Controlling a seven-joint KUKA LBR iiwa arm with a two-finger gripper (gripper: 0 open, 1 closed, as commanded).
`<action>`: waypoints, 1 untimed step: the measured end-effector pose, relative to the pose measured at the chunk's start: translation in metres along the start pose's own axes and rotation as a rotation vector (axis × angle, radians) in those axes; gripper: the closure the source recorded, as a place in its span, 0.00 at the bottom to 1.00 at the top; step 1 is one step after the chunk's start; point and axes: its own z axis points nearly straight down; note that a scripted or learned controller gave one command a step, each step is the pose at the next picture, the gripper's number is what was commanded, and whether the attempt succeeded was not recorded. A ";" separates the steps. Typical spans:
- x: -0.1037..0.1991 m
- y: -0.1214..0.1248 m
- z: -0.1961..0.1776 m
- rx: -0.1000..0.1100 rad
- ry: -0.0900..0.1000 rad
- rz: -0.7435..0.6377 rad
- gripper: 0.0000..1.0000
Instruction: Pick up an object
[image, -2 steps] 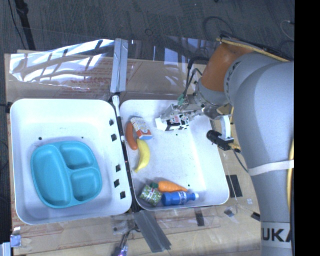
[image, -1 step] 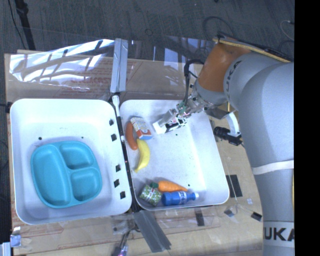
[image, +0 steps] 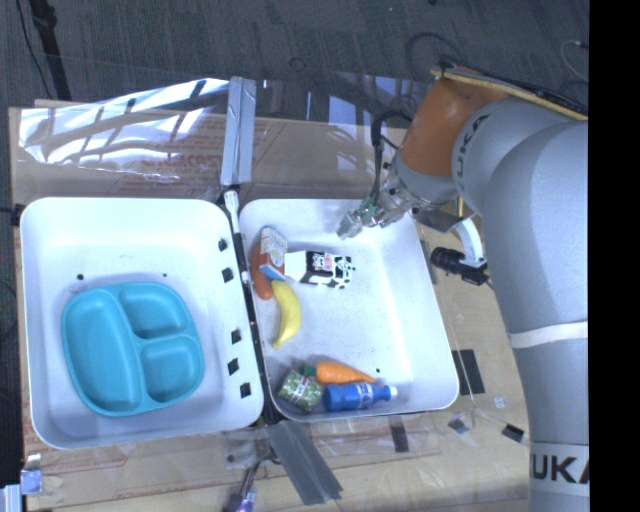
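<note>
The right bin (image: 420, 330) holds several small items. A yellow banana (image: 286, 314) lies along its left side, with a reddish sausage-like piece (image: 260, 278) and a small packet (image: 272, 243) above it. A black-and-white cow-patterned item (image: 329, 269) rests near the bin's middle top. Along the front wall lie an orange carrot (image: 343, 374), a blue bottle (image: 358, 396) and a green bundle (image: 299, 389). My gripper (image: 352, 224) hangs over the bin's upper right part, just up and right of the cow-patterned item, with nothing visibly between its fingers.
The left bin (image: 50, 230) carries a turquoise divided tray (image: 132, 345). A clear plastic sheet (image: 120, 120) lies behind the bins. The grey arm (image: 520, 200) fills the right side. A metal divider (image: 238, 130) stands between the bins.
</note>
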 end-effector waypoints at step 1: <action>0.001 -0.001 0.002 0.003 0.002 0.000 0.00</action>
